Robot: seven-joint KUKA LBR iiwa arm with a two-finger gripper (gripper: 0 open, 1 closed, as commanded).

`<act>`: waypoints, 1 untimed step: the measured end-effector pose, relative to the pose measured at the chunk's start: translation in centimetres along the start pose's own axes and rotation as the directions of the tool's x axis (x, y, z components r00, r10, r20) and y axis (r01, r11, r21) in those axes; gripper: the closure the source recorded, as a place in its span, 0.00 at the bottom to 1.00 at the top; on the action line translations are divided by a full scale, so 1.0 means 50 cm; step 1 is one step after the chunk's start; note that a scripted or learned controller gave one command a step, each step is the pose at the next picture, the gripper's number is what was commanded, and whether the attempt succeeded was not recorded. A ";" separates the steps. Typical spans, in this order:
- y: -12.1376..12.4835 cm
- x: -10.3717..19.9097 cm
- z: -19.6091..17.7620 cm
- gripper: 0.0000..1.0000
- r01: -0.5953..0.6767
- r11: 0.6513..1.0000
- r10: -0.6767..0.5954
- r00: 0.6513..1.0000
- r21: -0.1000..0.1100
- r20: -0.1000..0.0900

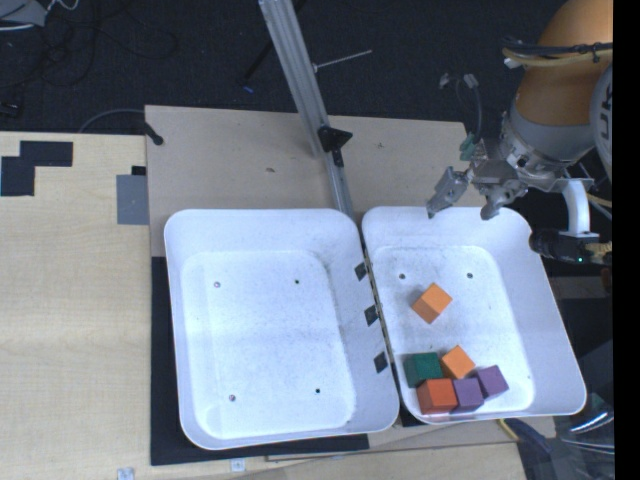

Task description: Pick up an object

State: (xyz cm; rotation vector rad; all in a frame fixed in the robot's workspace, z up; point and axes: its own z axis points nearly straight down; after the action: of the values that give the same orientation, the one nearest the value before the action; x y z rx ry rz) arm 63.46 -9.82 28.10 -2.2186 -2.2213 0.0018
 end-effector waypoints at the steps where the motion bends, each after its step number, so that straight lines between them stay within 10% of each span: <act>1: -0.064 -0.026 0.330 0.00 -0.002 1.000 0.003 1.000 0.009 -0.001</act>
State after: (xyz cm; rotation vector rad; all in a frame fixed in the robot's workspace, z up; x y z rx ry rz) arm 60.22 -11.13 11.63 -2.2161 -2.2133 0.0112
